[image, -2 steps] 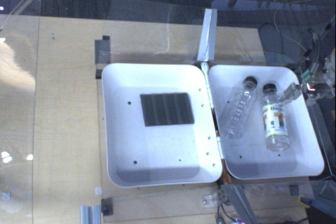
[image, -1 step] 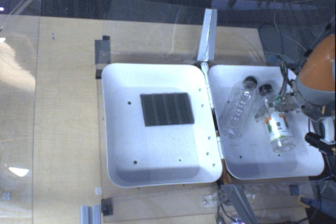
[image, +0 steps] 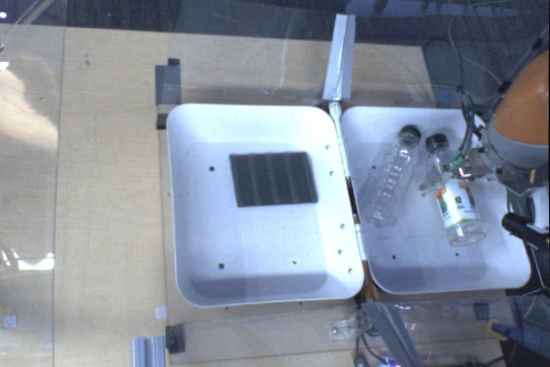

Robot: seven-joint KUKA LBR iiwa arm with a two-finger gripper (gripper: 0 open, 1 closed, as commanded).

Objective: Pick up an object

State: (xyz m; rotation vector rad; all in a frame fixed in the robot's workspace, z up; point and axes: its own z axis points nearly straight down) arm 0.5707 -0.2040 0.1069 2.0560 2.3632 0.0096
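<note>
I reach in from the right, my orange-banded wrist above the right-hand shallow white bin [image: 507, 271]. My gripper [image: 464, 168] sits low near the cap end of a small clear plastic bottle with a white and green label [image: 460, 211], but how my jaws stand, I cannot tell. A larger clear ribbed plastic bottle with a dark cap [image: 391, 176] lies just left. The left-hand white bin [image: 198, 253] holds a dark grey ribbed rectangular pad [image: 273, 179].
</note>
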